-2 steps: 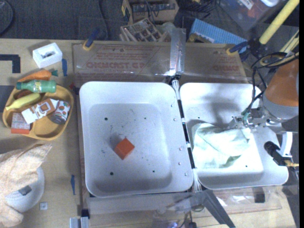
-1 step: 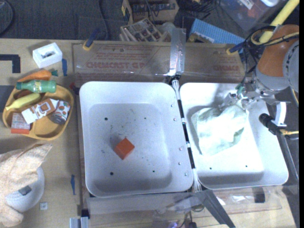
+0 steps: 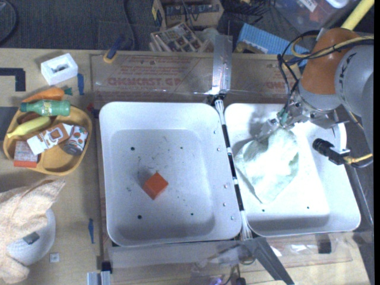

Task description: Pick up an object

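Cube point(image 3: 155, 184): orange block, centre of left bin point(image 3: 119, 123); likely light, stiff; take by opposite flat sides.
Cloth point(image 3: 270, 159): pale, crumpled, in right bin point(image 3: 332, 218); soft, limp; pinch a raised fold.
Claw point(image 3: 286, 117): at cloth's upper corner; grip state cannot be told.

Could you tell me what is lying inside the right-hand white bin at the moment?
A crumpled pale green-white cloth lies in the right white bin, with the gripper at its upper corner. Whatever lies beneath the cloth is covered.
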